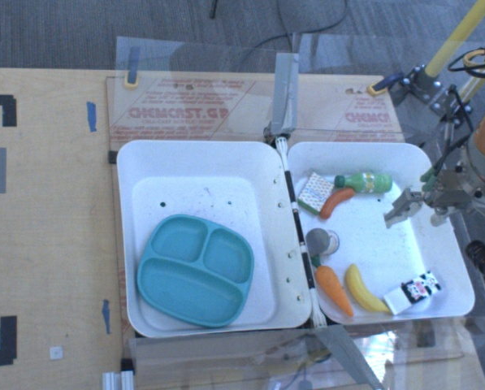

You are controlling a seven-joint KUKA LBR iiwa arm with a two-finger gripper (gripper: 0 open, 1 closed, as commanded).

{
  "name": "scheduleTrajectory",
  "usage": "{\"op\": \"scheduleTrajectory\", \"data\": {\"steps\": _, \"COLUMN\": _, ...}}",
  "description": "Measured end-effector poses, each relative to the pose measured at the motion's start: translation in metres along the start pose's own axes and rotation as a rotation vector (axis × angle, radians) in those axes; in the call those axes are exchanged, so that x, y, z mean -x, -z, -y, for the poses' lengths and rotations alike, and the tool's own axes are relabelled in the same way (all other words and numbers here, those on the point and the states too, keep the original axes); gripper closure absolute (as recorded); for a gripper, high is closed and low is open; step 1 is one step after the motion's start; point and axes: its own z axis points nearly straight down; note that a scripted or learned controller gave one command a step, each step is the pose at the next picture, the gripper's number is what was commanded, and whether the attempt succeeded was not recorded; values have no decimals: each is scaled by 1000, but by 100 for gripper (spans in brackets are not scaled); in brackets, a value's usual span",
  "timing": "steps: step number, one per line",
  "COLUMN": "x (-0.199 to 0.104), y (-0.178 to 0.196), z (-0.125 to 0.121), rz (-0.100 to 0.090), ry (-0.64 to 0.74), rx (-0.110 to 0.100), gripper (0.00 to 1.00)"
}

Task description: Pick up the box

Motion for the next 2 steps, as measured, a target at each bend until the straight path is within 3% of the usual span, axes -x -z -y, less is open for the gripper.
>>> {"op": "scheduleTrajectory", "data": {"steps": 1, "x": -59, "y": -87, "z": -56, "rz": -1, "ry": 81, "rx": -1, "gripper": 0}}
{"op": "scheduleTrajectory", "data": {"steps": 2, "x": -30, "y": -182, "z": -97, "rz": -1, "ry": 32, "rx": 8, "gripper": 0}}
